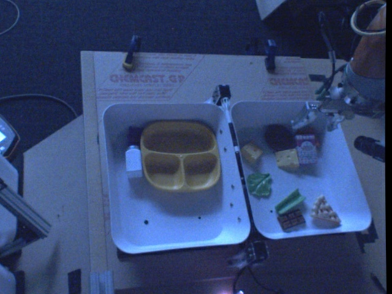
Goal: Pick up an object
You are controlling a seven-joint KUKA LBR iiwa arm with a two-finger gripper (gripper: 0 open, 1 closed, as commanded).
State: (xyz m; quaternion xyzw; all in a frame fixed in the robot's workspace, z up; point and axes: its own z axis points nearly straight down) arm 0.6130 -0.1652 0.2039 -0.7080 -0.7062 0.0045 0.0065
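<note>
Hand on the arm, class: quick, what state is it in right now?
Hand: cannot be told in this dim view; it hangs over the far end of the right bin, above the dark block and the small carton.

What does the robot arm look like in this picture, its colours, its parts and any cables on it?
The arm enters from the right edge of the view. An orange section, with a pale ring at its top, sits above a grey wrist. Thin dark cables, with a green piece among them, run beside the wrist. The gripper is small, pale metallic grey and angular. The light is dim and bluish, so finer markings cannot be read.
</note>
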